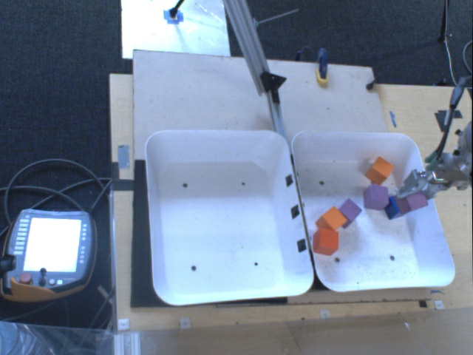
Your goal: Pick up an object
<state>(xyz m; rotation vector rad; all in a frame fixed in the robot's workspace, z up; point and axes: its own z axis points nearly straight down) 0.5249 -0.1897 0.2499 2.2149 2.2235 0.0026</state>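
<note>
Several small blocks lie in the right bin (436, 261). An orange block (379, 170) sits toward the back, with a purple block (375, 197) in front of it. A blue block (392, 208) and another purple block (417, 202) lie close together by the right wall. Near the bin's left side are a small purple block (349, 211), an orange block (332, 218) and a red block (325, 241). My gripper (411, 189) reaches in from the right and hangs right over the purple and blue pair, touching or nearly touching the purple one.
The left bin (159, 272) stands beside the right one, their rims meeting in the middle. A metal pole (251, 43) slants down to the back between the bins. A teach pendant (48, 254) lies off the bench at the left.
</note>
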